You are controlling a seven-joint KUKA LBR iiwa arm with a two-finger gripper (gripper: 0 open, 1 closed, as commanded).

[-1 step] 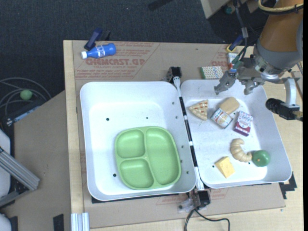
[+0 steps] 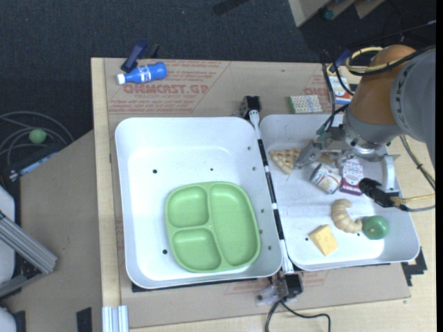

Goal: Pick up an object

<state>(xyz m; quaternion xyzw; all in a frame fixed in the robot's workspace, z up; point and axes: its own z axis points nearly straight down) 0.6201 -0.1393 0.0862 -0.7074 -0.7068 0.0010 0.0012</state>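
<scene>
Camera view: looks down at a slant on a pale brown worktop (image 2: 221, 92) with red print, bearing two bins side by side
Left bin: shallow white plastic bin (image 2: 138, 158); a light green plastic plate with three compartments (image 2: 211, 225) lies flat in its near half
Right bin: shallow white plastic bin (image 2: 301, 209) touching the left one along a shared edge; every loose small item lies here
Arm: grey arm with an orange band (image 2: 377, 92) reaches in from the right, over the far half of the right bin
Claw: claw (image 2: 313, 154) is low over the far left part of the right bin; cannot tell whether it is released or clenched, and nothing is visibly held
Nearest items: pale tan textured cracker-like piece (image 2: 282, 159) just left of the claw; small pale round container (image 2: 325, 179) just below it; pink and white packet (image 2: 353, 174) beside the container
Near-side items: tan croissant-shaped piece (image 2: 344, 215), green round fruit-like ball (image 2: 374, 227) just to its right, yellow cheese-like block (image 2: 323, 240) nearer the front rim, all apart from the claw
Outside bins: blue and white plastic bottle (image 2: 142, 73) lies on its side at the worktop's far left corner
</scene>
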